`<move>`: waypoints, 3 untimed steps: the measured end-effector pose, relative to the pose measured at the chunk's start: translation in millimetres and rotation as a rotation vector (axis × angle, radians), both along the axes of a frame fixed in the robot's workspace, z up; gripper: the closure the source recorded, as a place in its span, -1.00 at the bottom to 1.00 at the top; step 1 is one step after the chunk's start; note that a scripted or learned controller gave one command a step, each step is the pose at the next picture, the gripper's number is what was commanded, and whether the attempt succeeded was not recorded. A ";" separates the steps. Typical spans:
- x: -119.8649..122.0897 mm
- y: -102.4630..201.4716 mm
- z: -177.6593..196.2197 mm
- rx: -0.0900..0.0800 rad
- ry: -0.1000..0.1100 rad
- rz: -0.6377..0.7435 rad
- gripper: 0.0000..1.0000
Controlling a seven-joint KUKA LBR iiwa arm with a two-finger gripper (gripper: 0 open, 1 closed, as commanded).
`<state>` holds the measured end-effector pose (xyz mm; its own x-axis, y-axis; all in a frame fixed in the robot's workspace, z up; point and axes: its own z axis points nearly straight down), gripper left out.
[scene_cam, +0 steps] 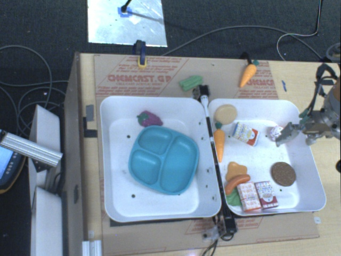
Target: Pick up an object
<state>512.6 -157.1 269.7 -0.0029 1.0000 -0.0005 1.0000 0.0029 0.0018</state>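
Now: tool poised at the right bin's far edge

You have the tool (285, 134) reaching in over the right bin (311, 199), its fingers spread open and holding nothing. Its tip sits just beside a small silver wrapped item (274, 132) near the bin's far right corner, so that looks like the target. A brown round cookie (283, 173) lies nearer the front edge, a milk carton (245, 133) toward the middle.

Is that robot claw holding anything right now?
It cannot be told. The gripper sits over the right bin, right beside a small silvery wrapped item, but the view is too blurred to show a hold.
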 end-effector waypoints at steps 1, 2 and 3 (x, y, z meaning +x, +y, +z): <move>33.6 54.5 -109.1 0.001 0.002 0.000 -1.00; 7.2 57.6 -170.3 0.001 0.002 -0.002 -1.00; -22.6 68.2 -182.3 -0.002 -0.010 -0.003 -1.00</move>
<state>490.0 -88.9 87.4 0.0002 1.0000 -0.0026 0.9999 -0.0002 0.0120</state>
